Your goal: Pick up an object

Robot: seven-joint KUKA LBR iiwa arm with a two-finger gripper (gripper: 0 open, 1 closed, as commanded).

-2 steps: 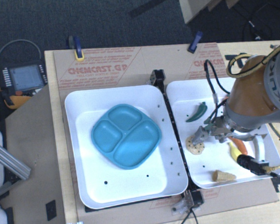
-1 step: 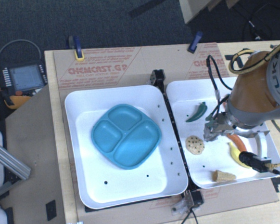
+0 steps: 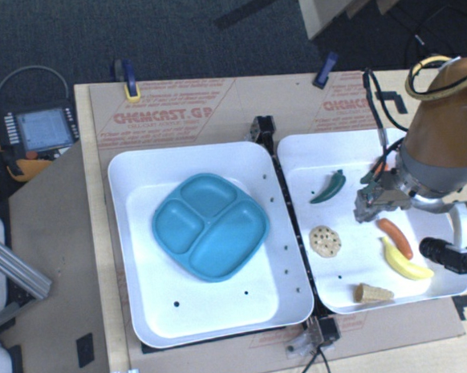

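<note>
In the right bin (image 3: 339, 151) lie a green pepper (image 3: 329, 188), a round speckled cookie (image 3: 325, 241), a tan wedge (image 3: 373, 294), a yellow banana (image 3: 405, 261) and an orange-red sausage (image 3: 395, 233). My gripper (image 3: 369, 206) hangs over the right bin, just up and left of the sausage and to the right of the pepper. Nothing shows between its fingers.
The left bin (image 3: 136, 181) bears a blue divided plate (image 3: 210, 225). A black divider runs between the bins. The arm's grey and orange body (image 3: 443, 133) covers the right bin's far right side. Cables hang near its upper right corner.
</note>
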